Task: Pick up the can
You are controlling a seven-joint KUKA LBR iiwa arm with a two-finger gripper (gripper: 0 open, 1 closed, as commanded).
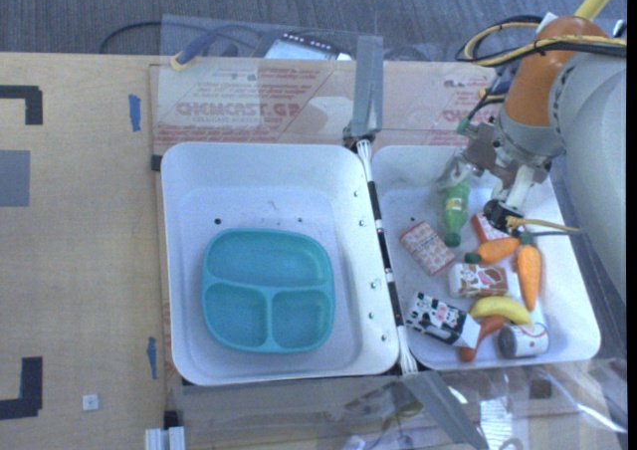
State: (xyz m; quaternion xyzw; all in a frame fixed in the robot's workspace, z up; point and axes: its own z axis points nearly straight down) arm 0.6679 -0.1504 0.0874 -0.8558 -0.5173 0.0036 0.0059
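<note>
The bench [70,239] carries two shallow white bins side by side. The left bin [199,169] holds a teal divided plate [267,291], lying flat toward the bin's front left part. The right bin [418,164] is crowded along its right half.

The grey arm [597,139] with its orange band [542,80] reaches in over the right bin's back right corner. Its gripper [498,194] hangs low over the back of that bin, just beside a green bottle [455,207] that lies near the bin's middle back; whether the gripper is open or closed cannot be told from this slant, and nothing is seen between its tips.

Near the bin's centre lies a reddish box [427,247], tilted. A black-and-white carton [436,317] lies toward the front edge. Along the right side two carrots [528,274] sit close together, with a small brown-and-white packet [482,280] just beside them and a yellow banana [501,310] in front of it.

The can [524,340] lies on its side in the right bin's front right corner, just in front of the banana and well apart from the gripper.
</note>
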